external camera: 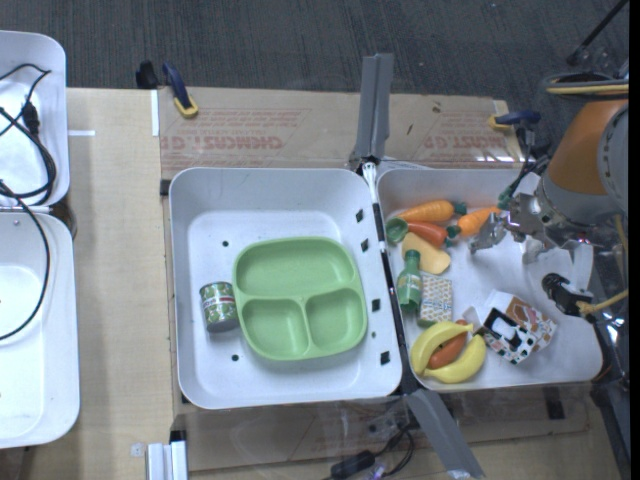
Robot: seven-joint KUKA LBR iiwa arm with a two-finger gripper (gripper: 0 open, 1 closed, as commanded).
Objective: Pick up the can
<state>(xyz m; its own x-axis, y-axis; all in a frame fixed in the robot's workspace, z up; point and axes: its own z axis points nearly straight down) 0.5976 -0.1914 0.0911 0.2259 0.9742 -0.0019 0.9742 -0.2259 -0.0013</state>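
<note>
we see the small round green can with a patterned label (217,306) lying on the floor of the left shallow white bin (190,268), touching the left edge of the green three-compartment plastic tray (300,296), well apart from the two-finger gripper (509,238) and across the divider from it. the gripper hangs over the upper part of the right white bin (590,353), its fingers spread a little with nothing between them.

we judge the can to be light, stiff and smooth-sided, so it could slip or roll if pinched off-centre. we would take it across its round body, at the middle, with the fingers closing on the sides away from the tray edge, since the tray crowds one side.

counting outward from the gripper: just beside it lie two orange toy carrots (428,210) and one red toy pepper (428,233); a little further, one pale yellow flat piece (434,259), one small green bottle (410,283) and one speckled square sponge (436,299); below the gripper, one black-and-white patterned carton (517,332) and one bunch of yellow toy bananas (450,358) with a red piece on it. farthest off: one tray, one can. two bins in all.
</note>
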